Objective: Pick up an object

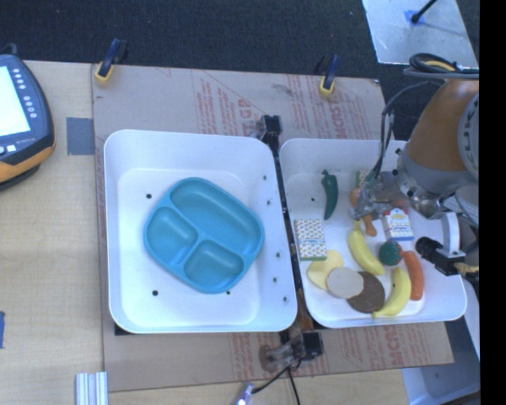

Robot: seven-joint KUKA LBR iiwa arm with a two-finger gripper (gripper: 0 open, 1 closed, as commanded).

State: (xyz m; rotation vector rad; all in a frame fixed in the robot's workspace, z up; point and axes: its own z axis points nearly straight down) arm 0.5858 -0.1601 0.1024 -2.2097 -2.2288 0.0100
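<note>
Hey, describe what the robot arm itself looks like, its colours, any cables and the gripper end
The arm comes in from the right as a rounded grey body with a broad orange band above the wrist. Thin dark cables loop along its left side down to the tool. The gripper is a small grey metal assembly, too cluttered to make out in detail. A white part with a black fitting sits lower on the arm.

1 fixed camera overhead, slanting down on both bins [118, 226].
</note>
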